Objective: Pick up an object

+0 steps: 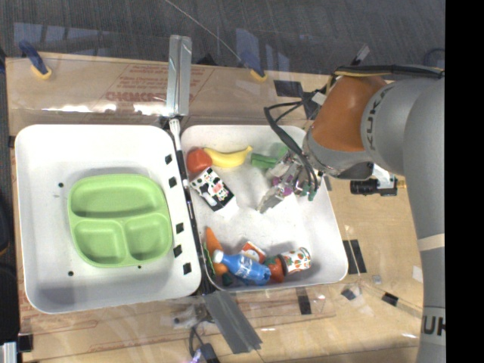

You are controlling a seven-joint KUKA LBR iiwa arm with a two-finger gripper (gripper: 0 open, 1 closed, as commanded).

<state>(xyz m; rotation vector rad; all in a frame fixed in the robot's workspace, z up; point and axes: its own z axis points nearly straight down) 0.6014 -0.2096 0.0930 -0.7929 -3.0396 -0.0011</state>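
Overhead view of a pick attempt. The gripper [281, 191] hangs over the right bin [327, 233], near its far right part, its fingers spread apart over bare white floor with nothing between them; no object is grasped. Candidate objects lie around it. Just to its left and slightly beyond, against the far wall, sit a green item [266, 159], a yellow banana [231, 156] and a red piece [198, 159]; further left lies a black-and-white patterned carton [211, 189]. Nearer the camera than the gripper, a heap rests against the near wall: an orange carrot [212, 243], a blue bottle [246, 268] and a small can with a red-and-white label [298, 260]. The objects crowd the walls, probably where they slid or were dropped, leaving the centre free for approach. Well to the left, the other bin [45, 165] holds a green compartment tray [119, 218]. Legible writing: "KUKA" lettering on the arm [393, 127]; the reversed red print on the bench sheet [136, 82] cannot be read, nor can the labels on the can and bottle.
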